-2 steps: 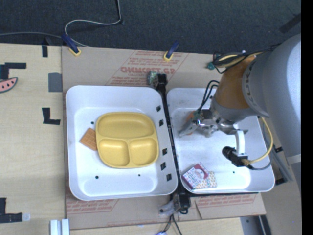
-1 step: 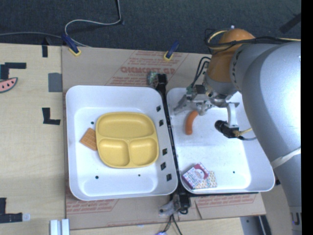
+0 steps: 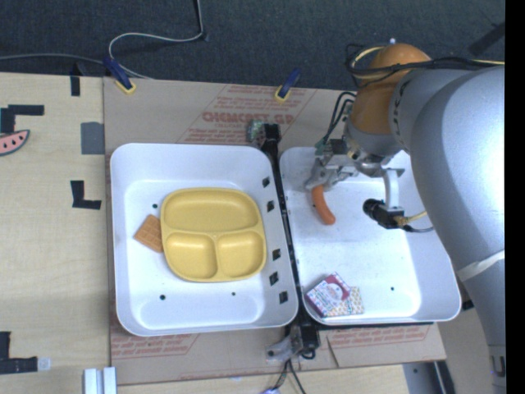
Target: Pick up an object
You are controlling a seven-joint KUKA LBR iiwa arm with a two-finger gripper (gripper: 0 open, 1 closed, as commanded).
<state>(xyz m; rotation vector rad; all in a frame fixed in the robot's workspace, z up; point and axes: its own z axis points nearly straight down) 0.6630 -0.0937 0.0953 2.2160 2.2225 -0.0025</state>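
Note:
An orange carrot-shaped piece point(image 3: 324, 206) lies in the upper left of the right bin point(image 3: 410, 286). My gripper point(image 3: 321, 179) hangs right over the carrot's upper end, close to it or touching it; which one I cannot tell. A small pink and white packet point(image 3: 334, 295) lies near the right bin's front left corner. In the left bin point(image 3: 139, 302) sits a yellow divided plate point(image 3: 215, 232), and a tan cracker-like square point(image 3: 149, 233) is tucked against its left edge.
The grey arm with its orange band point(image 3: 385, 89) comes in from the upper right and covers the right bin's far right side. The black divider point(image 3: 279, 220) between the bins runs just left of the carrot. Cables lie behind the bins.

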